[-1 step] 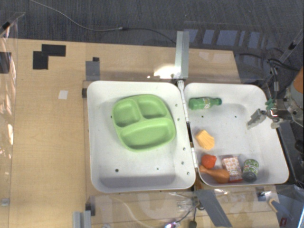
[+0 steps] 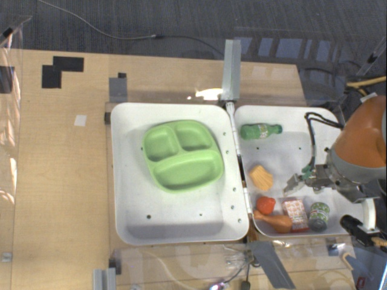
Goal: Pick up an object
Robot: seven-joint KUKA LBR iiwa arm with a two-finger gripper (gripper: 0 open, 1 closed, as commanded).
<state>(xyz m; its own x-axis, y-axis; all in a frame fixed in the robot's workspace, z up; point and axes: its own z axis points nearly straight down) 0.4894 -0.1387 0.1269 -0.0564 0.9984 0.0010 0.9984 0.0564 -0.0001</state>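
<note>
Small packet (image 2: 294, 212) lies near the front of the right bin (image 2: 284, 116), between a tomato (image 2: 265, 205) and a can (image 2: 318, 215). A clean pick calls for a straight descent that avoids both neighbours. Gripper (image 2: 293, 186) hovers just above it, fingers slightly parted, holding nothing.

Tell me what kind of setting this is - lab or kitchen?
Likely a robot lab bench, not a kitchen: two white bins bolted to a wooden bench, a green divided plate and toy food like the green bottle, cables on carpet beyond.
</note>
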